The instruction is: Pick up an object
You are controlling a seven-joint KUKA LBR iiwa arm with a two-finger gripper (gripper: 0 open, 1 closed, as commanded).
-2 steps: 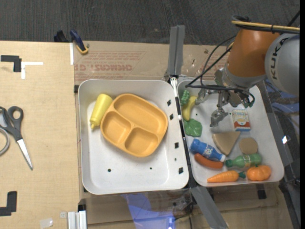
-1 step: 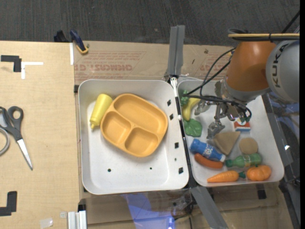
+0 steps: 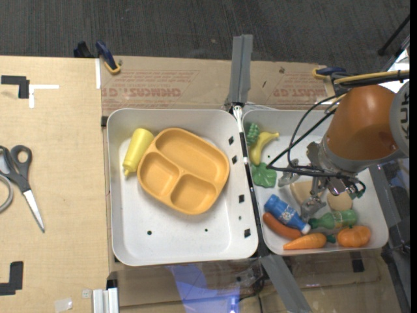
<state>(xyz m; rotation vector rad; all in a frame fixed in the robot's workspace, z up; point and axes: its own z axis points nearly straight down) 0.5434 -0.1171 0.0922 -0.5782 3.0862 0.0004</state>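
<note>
My gripper (image 3: 317, 199) hangs low over the right bin (image 3: 374, 194), under the orange wrist band (image 3: 361, 126). It sits just above a beige piece (image 3: 298, 191) and beside a beige egg (image 3: 340, 201). Around it lie a blue bottle (image 3: 285, 212), a red sausage (image 3: 280, 227), an orange carrot (image 3: 305, 242), a green cucumber (image 3: 335, 219) and an orange fruit (image 3: 355, 235). A yellow banana (image 3: 260, 145) and a green leafy piece (image 3: 264, 175) rest at the bin's left side. Cables and the wrist hide how the gripper meets the objects.
The left bin (image 3: 130, 240) holds a yellow divided plate (image 3: 182, 169) and a yellow bottle (image 3: 137, 150). A grey bar (image 3: 240, 70) runs up from the seam between the bins. Scissors (image 3: 23, 181) lie on the bench at far left. Blue clamps (image 3: 107, 56) hold the cardboard behind.
</note>
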